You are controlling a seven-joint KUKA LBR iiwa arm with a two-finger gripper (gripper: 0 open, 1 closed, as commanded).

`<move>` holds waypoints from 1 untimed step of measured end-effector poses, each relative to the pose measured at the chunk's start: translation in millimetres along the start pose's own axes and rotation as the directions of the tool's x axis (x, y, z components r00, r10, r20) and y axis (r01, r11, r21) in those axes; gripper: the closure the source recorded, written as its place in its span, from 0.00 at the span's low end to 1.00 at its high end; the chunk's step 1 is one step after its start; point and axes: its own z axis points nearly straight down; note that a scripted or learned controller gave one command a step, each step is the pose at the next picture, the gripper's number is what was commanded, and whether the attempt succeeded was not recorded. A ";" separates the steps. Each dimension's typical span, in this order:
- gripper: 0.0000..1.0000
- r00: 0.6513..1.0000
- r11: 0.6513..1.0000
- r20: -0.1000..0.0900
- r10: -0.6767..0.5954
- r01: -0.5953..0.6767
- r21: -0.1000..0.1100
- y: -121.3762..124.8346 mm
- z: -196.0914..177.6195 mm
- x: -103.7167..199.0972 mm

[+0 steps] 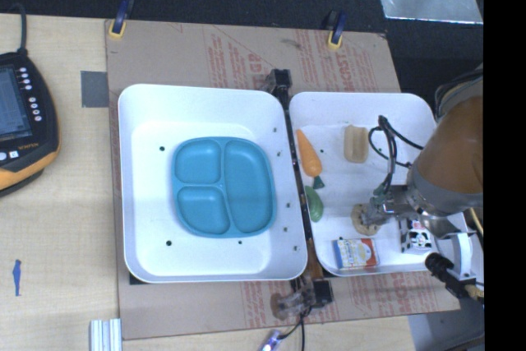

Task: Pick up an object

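Leftmost, a blue three-compartment plastic plate (pixel 223 185) lies in the left white bin (pixel 140 177). Rightward, in the right white bin (pixel 329 107), an orange carrot (pixel 308 153) runs lengthwise top to bottom. The gripper (pixel 371 214) half-covers a brownish round object (pixel 362 220), hard to identify.

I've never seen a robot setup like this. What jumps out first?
The sky-blue three-compartment plastic plate lies in the middle of the left shallow white bin. In the right shallow white bin, a small orange toy carrot lies near the left wall. The grey arm's end effector hangs low over that bin's lower half.
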 end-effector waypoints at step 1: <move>1.00 1.000 1.000 -0.002 0.004 -0.004 0.000 -0.4 -65.6 8.5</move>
